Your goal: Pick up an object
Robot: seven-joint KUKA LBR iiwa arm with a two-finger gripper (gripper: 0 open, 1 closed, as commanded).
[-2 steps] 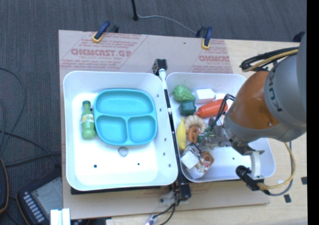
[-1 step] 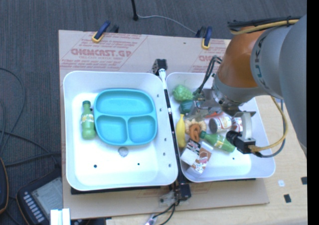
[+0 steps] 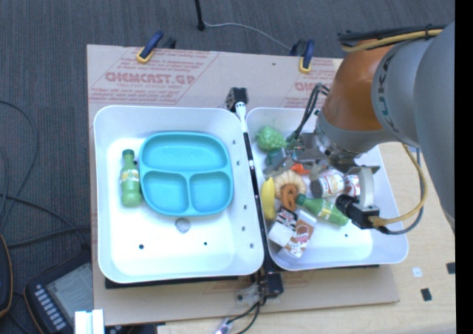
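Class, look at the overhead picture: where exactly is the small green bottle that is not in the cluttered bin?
The green bottle lies in the left bin, along its left side, just beside the left edge of the blue divided tray.

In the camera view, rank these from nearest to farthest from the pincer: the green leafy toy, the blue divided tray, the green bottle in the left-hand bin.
The pincer is low over the right-hand bin's pile.
1. Green leafy toy: same bin, at its far left corner.
2. Blue divided tray: middle of the left-hand bin.
3. Green bottle: beyond the tray, by that bin's outer wall.
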